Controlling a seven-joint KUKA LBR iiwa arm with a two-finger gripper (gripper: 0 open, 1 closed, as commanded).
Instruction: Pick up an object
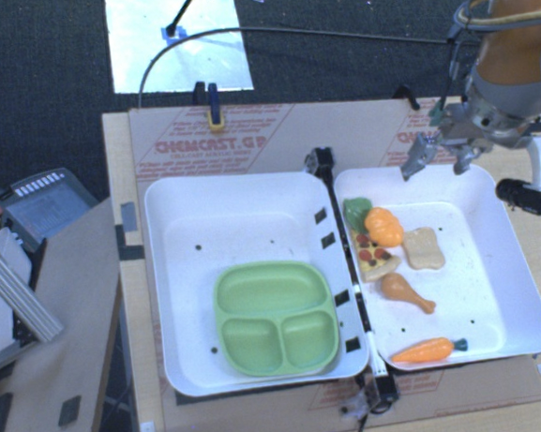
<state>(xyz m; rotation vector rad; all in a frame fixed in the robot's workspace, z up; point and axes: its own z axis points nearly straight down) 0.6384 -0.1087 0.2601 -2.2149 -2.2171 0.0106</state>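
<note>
My gripper [438, 161] hangs over the far edge of the right bin [500, 256], its two fingers spread apart with nothing between them. Below it in that bin lie toy foods: an orange fruit [383, 227] against a green leafy piece [356, 211], a pizza slice [374, 258], a slice of toast [423, 249], a chicken drumstick [406, 292] and a carrot [425, 349] near the front wall. All lie on the bin floor, well forward and to the left of the fingers.
The left bin [187, 227] holds a green divided plate [276, 317]. A black clip strip [342, 260] runs between the bins. A yellow clamp [214, 107] sits at the back of the bench, and a grey device [48, 206] is at the left.
</note>
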